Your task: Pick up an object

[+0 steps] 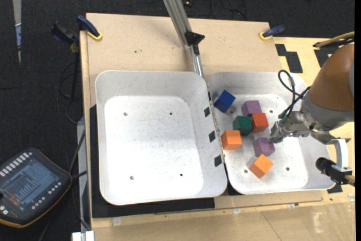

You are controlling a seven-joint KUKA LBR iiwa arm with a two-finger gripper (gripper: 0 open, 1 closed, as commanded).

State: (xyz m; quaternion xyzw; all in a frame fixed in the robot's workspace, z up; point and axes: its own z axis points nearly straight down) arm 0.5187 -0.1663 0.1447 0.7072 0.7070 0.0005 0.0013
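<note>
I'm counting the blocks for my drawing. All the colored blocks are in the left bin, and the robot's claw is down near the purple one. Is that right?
Not quite. The blocks are in the right bin, not the left bin. The camera view shows the blue block, green block and the others there. The claw is indeed down near a purple block.

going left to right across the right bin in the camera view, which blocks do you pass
blue block → orange block → green block → orange block at the front. The purple and red-orange blocks overlap these in left-right position, so they are omitted.
</note>
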